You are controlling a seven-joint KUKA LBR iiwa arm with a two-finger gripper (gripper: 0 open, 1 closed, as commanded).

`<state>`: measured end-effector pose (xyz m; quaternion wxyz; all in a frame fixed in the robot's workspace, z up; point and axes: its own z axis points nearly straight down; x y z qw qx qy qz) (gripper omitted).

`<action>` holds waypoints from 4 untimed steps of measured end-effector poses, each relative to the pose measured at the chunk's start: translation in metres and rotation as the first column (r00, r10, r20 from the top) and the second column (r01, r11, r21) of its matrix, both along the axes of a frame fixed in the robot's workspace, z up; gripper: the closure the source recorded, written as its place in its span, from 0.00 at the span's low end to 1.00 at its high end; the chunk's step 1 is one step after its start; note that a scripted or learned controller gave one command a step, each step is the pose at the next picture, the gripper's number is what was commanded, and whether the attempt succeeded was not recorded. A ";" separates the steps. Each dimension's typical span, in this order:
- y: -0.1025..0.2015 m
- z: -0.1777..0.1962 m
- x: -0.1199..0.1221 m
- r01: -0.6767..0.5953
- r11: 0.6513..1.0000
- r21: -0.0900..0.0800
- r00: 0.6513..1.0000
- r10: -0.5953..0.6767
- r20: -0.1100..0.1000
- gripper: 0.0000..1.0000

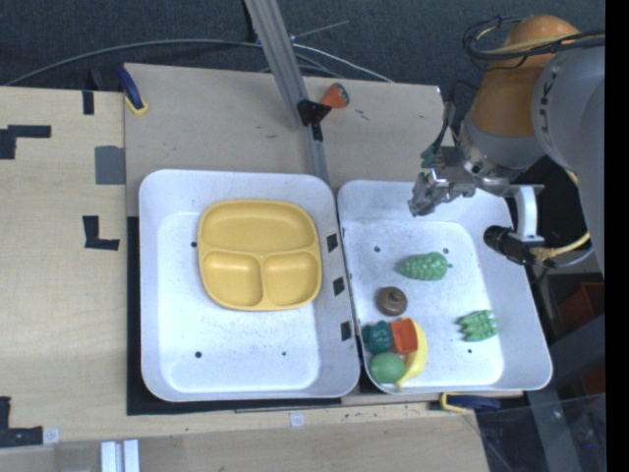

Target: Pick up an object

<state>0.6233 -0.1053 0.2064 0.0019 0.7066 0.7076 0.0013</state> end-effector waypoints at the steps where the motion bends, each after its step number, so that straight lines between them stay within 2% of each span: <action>1: 0.001 0.052 -0.009 0.000 1.000 0.000 1.000 0.000 0.000 1.00; 2: 0.056 0.056 0.001 -0.005 1.000 0.003 1.000 0.005 -0.005 1.00; 3: 0.111 0.036 0.010 -0.005 1.000 0.002 1.000 0.005 -0.008 1.00; 4: 0.155 0.036 0.023 -0.005 1.000 0.002 1.000 0.005 -0.005 1.00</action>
